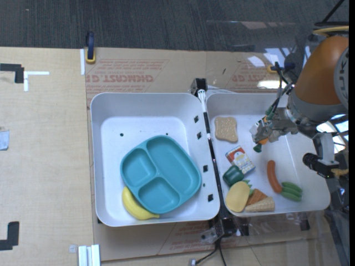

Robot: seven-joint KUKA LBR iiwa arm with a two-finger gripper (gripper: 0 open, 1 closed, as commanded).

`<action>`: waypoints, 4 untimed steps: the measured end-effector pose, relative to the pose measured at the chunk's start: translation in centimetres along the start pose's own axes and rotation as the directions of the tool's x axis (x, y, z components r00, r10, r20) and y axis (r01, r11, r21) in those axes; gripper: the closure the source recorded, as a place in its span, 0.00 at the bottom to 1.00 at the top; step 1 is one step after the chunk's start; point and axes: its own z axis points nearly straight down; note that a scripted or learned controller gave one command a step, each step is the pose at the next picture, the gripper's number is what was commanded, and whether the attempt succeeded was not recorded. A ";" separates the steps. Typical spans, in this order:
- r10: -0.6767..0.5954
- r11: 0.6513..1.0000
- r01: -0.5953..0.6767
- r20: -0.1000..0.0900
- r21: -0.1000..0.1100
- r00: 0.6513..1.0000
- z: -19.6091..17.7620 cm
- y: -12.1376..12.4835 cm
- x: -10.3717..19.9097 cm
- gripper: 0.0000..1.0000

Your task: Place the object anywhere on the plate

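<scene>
One end effector (259, 136) hangs over the right bin (316, 203), and I cannot tell how it is set; nothing shows pinched in it. Just to its left lies a slice of toast (226, 129). Below it and slightly left sits a small white carton (241, 159), touching a green pepper (232, 175). Below and a little right is a red sausage (272, 176), with a green vegetable (292, 190) beside that. Farther down rest a yellow mango-like piece (237, 196), a carrot (256, 195) and a tan wedge (262, 205). Far to the left, in the left bin (105, 148), the teal divided plate (160, 174) lies flat, overlapping a banana (136, 205). Both bins stand on the worktop (44, 165).
</scene>
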 end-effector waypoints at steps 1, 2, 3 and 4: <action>0.217 0.976 -0.217 0.000 0.005 0.976 -1.5 -4.1 7.4 1.00; 0.364 0.931 -0.364 0.001 0.006 0.931 -1.5 -6.5 15.0 1.00; 0.378 0.926 -0.378 0.001 0.002 0.926 -1.9 -7.5 24.8 1.00; 0.379 0.926 -0.379 0.002 0.002 0.926 -1.9 -7.5 24.8 0.00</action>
